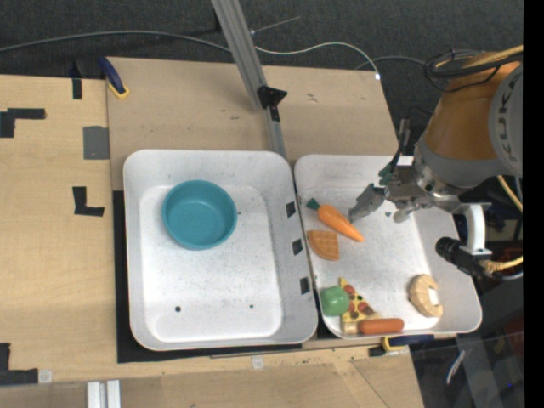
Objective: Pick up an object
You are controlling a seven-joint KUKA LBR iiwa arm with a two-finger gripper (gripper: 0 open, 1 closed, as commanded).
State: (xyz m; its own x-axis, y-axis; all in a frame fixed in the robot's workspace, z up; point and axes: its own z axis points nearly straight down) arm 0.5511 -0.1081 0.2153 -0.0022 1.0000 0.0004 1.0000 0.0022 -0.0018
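Note:
In the right bin an orange carrot with a green top lies near the left wall. Below it lies a tan waffle-like piece. Along the bin's front are a green round toy, a small multi-coloured piece and a red sausage. A beige bread roll lies at the front right. My gripper hangs just right of the carrot's tip. Its fingers are spread open with nothing between them.
The left bin holds a teal bowl at its back left. A grey metal post slants up from between the bins. Cables trail over the dark floor at the back.

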